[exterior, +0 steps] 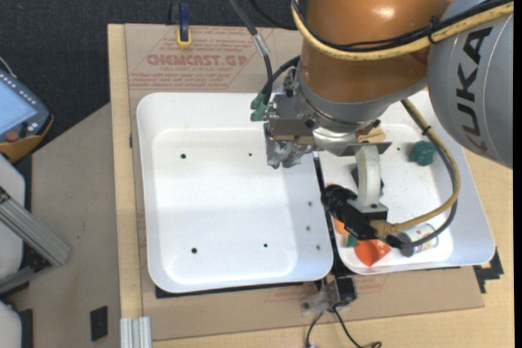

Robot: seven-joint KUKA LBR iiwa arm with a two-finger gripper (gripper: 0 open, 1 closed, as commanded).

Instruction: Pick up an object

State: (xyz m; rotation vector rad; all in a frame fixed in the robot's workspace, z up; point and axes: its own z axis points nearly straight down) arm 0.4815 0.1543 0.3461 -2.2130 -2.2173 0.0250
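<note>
Reaching in from 3 o'clock, the arm (371, 20) is seen with its orange dome covering the middle of the view toward 12 o'clock. The gripper (284, 152) is hung below it, over the 3 o'clock edge of the left bin (151, 200), just beside the wall that is shared with the right bin (461, 212). Whether the gripper is spread or pressed together cannot be told, since its tip is seen only as a dark, tangled shape from above. Nothing is seen held in it.

A green lump (422, 152) is found in the right bin, toward that bin's 2 o'clock corner, well apart from the gripper. An orange piece (372, 252) is found at the same bin's 7 o'clock corner, close to the rim and partly hidden by parts of the robot. The two are kept well apart from each other.

On the floor of the left bin, four small dark dots (184, 156) are spread out toward its corners. Both bins are set on a cardboard sheet (196, 57) printed with red lettering, which is laid on the tabletop (86, 183). A blue and yellow clamp (183, 24) is fixed at the sheet's 12 o'clock edge.
</note>
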